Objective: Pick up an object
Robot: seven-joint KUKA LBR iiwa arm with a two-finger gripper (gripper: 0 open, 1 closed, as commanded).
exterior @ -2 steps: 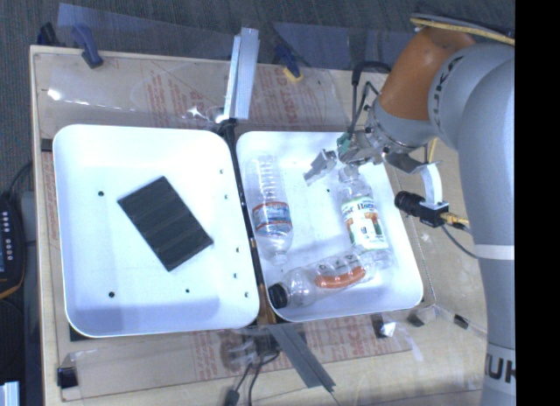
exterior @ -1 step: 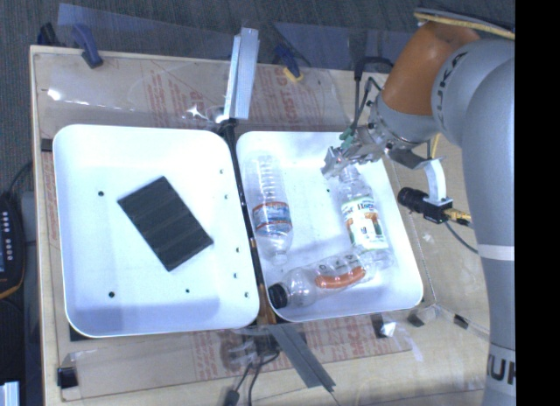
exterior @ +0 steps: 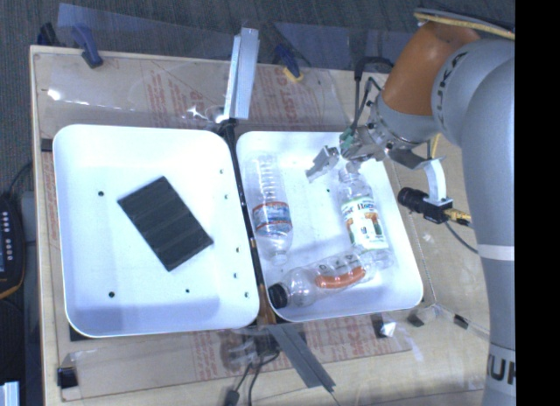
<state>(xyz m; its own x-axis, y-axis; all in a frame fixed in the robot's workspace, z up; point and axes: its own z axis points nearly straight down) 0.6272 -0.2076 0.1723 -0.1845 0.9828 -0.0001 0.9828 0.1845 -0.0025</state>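
Note:
The right bin [exterior: 297, 143] holds three clear plastic bottles. One with a blue label [exterior: 271, 210] lies along the bin's left wall. One with a white and green label [exterior: 364, 219] lies on the right side, its cap end pointing to the back. A third with an orange label and black cap [exterior: 325, 278] lies across the front. My gripper [exterior: 335, 161] hangs low at the back of this bin, just over the cap end of the white-labelled bottle. Nothing is visibly lifted.
The left bin [exterior: 74, 146] holds a flat black rectangular pad [exterior: 164, 222] lying at a slant near its middle. A metal bar [exterior: 240, 72] stands behind the seam between the bins. Blue clamps sit along the bench's back edge.

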